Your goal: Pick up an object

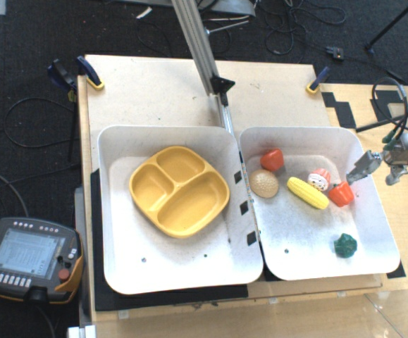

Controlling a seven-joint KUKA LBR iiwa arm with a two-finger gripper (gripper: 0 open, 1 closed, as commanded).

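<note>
Teach pendant (27, 258) at near left; yellow divided plate (180, 189) alone in left bin (119, 259). Toy foods clustered in right bin (373, 259); claw (364, 166) poised beside orange-red piece (342, 194), finger state indiscernible.

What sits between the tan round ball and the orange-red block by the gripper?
In the camera view, a yellow corn cob and a red-and-white striped object lie between them.

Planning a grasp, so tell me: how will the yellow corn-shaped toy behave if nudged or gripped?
The corn looks long and rounded, so it would probably roll sideways when nudged. Its smooth, plastic-looking surface may slip. It lies against the striped ball, which could shift too.
</note>
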